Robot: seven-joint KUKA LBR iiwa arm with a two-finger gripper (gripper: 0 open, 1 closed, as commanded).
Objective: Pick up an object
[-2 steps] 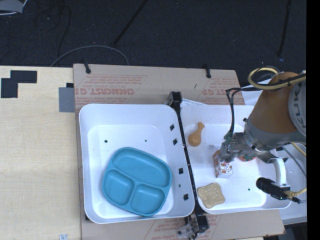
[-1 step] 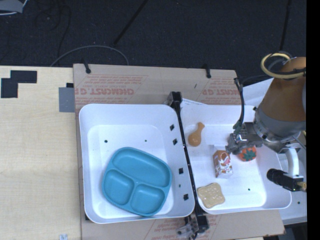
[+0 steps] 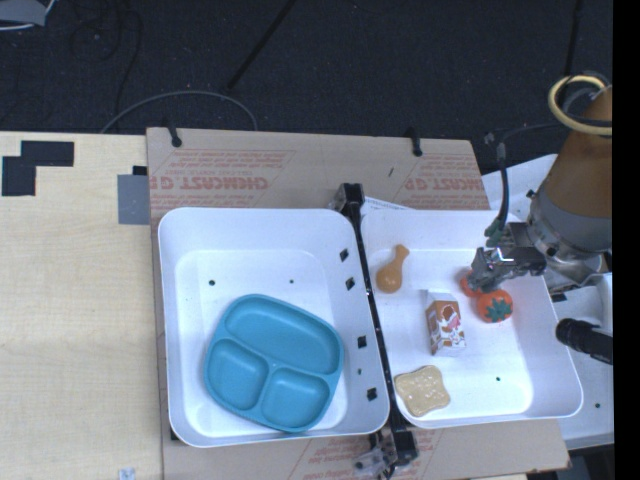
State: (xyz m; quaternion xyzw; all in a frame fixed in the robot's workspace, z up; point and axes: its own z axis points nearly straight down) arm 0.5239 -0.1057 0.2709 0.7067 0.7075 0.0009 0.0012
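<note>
Two white bins (image 3: 185,268): one blue divided plate (image 3: 272,361); one drumstick (image 3: 391,270), one carton (image 3: 445,325), one toast slice (image 3: 422,391), seemingly one tomato (image 3: 496,308).

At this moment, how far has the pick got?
Done: the arm has reached into the right bin and the gripper sits low over the orange-red toy. In hand: nothing that I can confirm; the toy appears to rest on the bin floor. I cannot tell how the jaws stand. Left: grasp and lift. The small carton, drumstick toy and bread slice lie untouched; the blue tray sits in the left bin.
</note>
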